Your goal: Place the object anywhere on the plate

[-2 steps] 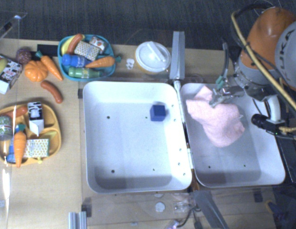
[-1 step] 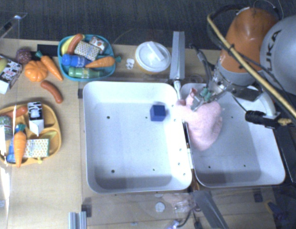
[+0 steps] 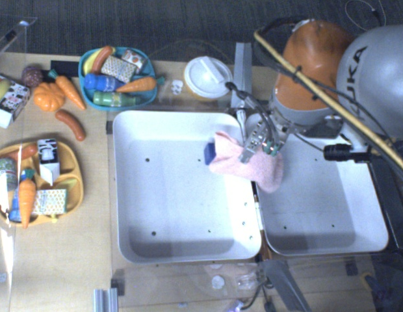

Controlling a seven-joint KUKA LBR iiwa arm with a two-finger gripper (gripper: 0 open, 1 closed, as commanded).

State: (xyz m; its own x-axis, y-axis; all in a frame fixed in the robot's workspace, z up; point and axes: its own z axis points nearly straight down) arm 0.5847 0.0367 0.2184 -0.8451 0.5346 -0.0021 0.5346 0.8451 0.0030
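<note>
The pink cloth [image 3: 248, 164] hangs from the gripper [image 3: 253, 142], with its upper part pinched between the closed fingers. The cloth drapes across the rim between the two bins, with its left part over the left bin [image 3: 169, 239] and its lower right corner over the right bin [image 3: 331, 233]. A small blue object [image 3: 210, 152] sits against the left edge of the cloth, above the floor of the left bin; whether it touches the cloth cannot be told. The arm [image 3: 318, 70] enters from the right, its orange band above the wrist.

At the far side, just beyond the left bin, stands a white round lid [image 3: 207, 77]. Left of it is a blue bowl [image 3: 117, 78] holding toy food. Further left, a toy pumpkin [image 3: 47, 97], a carrot [image 3: 71, 91] and a sausage [image 3: 71, 125] lie on the bench. A yellow plate [image 3: 73, 174] loaded with toy items lies at the left edge.
</note>
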